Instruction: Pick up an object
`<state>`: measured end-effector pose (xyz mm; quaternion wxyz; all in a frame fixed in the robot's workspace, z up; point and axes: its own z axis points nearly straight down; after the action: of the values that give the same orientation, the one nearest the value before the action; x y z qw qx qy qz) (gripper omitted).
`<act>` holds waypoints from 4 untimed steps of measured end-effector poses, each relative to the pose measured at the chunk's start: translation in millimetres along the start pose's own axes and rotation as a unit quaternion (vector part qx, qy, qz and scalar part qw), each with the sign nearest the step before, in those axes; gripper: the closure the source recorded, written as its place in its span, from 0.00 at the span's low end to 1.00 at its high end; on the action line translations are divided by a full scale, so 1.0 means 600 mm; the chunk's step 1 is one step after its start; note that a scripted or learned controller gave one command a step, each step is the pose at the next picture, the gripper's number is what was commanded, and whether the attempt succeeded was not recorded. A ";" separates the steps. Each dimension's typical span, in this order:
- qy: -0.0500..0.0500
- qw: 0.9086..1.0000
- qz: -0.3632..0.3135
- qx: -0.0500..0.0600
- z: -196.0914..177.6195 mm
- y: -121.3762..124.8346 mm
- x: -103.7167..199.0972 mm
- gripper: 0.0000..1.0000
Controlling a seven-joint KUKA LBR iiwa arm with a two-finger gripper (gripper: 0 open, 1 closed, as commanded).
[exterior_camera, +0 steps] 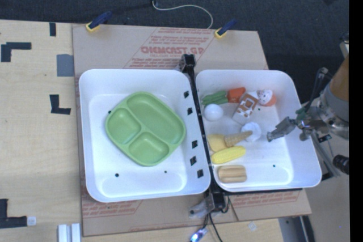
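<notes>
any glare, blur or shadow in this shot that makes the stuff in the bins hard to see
Camera view: light is even and soft, with faint shadows under the green sectioned plastic tray; the right white bin looks bright but not blown out; the small toy foods there, such as the yellow corn cob, are slightly soft at this resolution; the gripper is blurry enough that the state of its tip is unclear.

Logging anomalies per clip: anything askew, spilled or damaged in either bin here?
Nothing stands out. The green divided plate lies flat but turned at an angle in the left bin; the toy foods sit loosely clustered in the right bin, none spilled outside.
</notes>
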<state>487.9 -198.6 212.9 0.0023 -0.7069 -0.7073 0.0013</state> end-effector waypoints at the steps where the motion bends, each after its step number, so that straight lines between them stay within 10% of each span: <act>1: -0.002 1.000 -0.004 -0.009 -0.314 0.027 0.131 0.00; 2: -0.001 1.000 -0.003 -0.006 -0.475 -0.007 0.226 0.00; 3: -0.002 1.000 -0.001 0.001 -0.480 -0.005 0.222 1.00; 4: 0.000 1.000 -0.001 0.009 -0.218 -0.010 0.256 1.00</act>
<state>482.1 -44.9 343.8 0.0081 -0.7063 -0.7079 0.0076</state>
